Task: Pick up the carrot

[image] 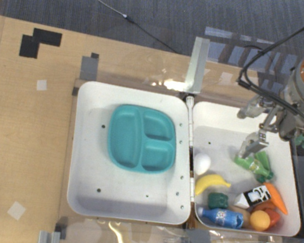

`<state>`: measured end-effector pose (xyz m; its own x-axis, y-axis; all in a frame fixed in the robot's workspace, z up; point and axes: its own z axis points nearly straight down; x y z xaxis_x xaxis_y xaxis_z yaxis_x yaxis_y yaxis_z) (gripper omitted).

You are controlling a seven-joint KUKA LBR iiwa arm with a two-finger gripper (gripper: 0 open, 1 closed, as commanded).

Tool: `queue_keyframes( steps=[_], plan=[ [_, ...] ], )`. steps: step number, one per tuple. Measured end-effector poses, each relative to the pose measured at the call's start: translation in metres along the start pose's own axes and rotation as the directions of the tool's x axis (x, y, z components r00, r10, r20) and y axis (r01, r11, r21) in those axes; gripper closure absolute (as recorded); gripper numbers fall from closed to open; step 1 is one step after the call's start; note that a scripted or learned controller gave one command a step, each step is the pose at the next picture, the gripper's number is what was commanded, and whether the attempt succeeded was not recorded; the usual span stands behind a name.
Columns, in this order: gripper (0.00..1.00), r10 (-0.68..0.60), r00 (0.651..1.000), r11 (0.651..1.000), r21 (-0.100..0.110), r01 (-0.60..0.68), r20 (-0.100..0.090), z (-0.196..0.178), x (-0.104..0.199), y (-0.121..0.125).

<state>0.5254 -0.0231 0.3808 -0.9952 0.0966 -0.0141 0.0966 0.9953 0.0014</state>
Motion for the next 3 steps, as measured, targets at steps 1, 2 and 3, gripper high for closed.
queue_keyframes(
  steps=[1, 2, 3],
  plan=[
    [0.00, 0.179, 0.984, 0.984, 0.000, -0.179, -0.002, -0.0117, 0.0384, 0.0155],
    [0.00, 0.180, 0.984, 0.984, 0.000, -0.180, -0.003, -0.0115, 0.0384, 0.0153],
    [0.00, 0.180, 0.984, 0.984, 0.000, -0.180, -0.003, -0.0115, 0.0384, 0.0153]
  ],
)
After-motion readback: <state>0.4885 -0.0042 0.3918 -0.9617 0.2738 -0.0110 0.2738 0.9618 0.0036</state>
